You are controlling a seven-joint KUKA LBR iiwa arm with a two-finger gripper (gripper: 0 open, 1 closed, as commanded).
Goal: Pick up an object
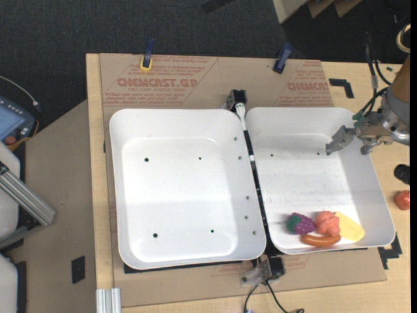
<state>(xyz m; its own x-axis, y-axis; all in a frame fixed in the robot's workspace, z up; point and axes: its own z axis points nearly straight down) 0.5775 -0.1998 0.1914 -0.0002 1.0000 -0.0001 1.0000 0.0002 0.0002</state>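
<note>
White bins (176, 194); purple grapes (301, 223), orange-red toy (328, 222), yellow piece (352, 230), orange sausage (320, 240); grey gripper (355, 139).

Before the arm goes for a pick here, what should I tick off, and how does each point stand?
1. Toys to pick: ok, purple grapes, an orange piece, a sausage and a yellow piece sit in the right bin.
2. Toys spaced apart: not ok, they touch.
3. Claw carrying nothing: ok.
4. Claw over the toys: not ok, it is near the bin's far right rim.
5. Fingers spread wide enough: cannot tell.
</note>
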